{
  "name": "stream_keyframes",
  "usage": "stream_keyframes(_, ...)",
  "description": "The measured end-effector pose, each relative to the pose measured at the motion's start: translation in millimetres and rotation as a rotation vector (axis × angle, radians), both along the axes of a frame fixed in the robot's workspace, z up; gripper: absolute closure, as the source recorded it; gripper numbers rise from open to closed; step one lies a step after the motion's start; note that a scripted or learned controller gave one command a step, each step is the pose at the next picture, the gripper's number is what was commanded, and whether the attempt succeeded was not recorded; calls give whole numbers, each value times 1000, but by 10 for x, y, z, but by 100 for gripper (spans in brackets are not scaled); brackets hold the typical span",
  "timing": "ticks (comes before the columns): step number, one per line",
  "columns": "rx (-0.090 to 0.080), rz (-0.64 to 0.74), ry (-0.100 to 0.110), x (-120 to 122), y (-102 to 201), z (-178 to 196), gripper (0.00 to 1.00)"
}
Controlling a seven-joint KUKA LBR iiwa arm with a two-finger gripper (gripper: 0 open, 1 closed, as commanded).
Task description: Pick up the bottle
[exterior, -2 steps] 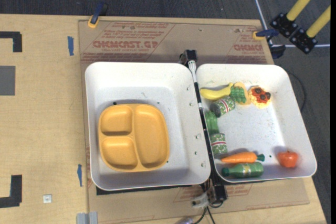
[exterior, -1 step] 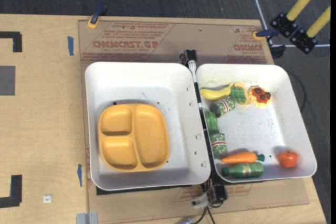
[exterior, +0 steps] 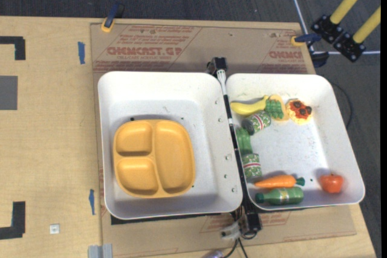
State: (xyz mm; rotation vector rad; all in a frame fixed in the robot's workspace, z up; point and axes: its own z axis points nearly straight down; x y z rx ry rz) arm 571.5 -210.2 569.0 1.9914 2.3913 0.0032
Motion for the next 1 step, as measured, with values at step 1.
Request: stream_keyframes(1, 0, 0, 0, 0, 0, -2, 0)
